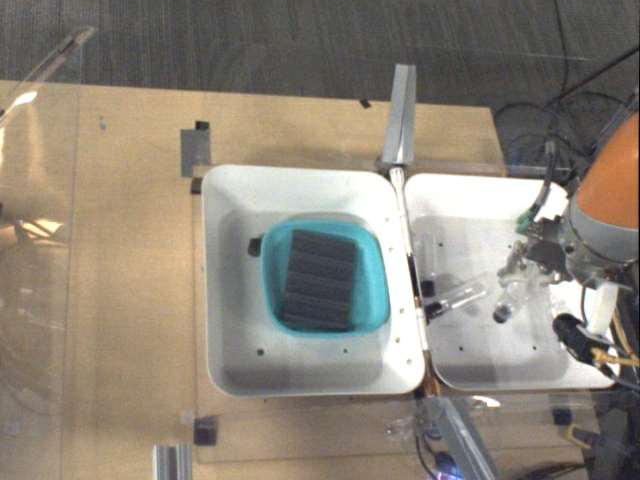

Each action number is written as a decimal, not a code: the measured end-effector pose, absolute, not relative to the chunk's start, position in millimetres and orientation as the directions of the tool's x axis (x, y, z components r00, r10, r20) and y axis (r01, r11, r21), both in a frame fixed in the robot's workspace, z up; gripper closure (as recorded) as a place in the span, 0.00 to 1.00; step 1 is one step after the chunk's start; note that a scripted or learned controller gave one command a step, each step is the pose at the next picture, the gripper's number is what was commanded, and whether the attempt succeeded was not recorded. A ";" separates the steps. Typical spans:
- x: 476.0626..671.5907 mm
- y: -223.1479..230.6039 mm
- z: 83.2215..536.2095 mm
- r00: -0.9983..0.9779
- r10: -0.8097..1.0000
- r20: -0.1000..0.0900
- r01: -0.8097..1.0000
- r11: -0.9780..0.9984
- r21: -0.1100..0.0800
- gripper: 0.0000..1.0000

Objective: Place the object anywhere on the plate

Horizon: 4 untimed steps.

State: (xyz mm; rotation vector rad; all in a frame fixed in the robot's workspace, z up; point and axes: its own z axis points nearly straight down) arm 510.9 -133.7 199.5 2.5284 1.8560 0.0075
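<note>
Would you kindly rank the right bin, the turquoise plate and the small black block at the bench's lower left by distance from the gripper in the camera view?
1. Right bin: the gripper hangs over it.
2. Turquoise plate: in the left bin, bearing a dark ridged block.
3. Small black block: on the bench beyond the left bin's lower left corner.

bench point(110, 298) wood | 2 white bins: L bin point(225, 358), R bin point(500, 373), touching

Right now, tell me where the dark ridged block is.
The dark ridged block lies on the teal plate in the left bin.
</note>
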 end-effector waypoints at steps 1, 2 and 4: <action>510.9 -133.8 199.5 0.300 0.954 0.001 0.954 -0.300 0.007 0.00; 516.4 -181.9 244.8 0.331 0.944 0.000 0.944 -0.331 0.008 0.00; 489.3 -188.3 436.5 0.507 0.862 0.000 0.862 -0.506 0.014 0.00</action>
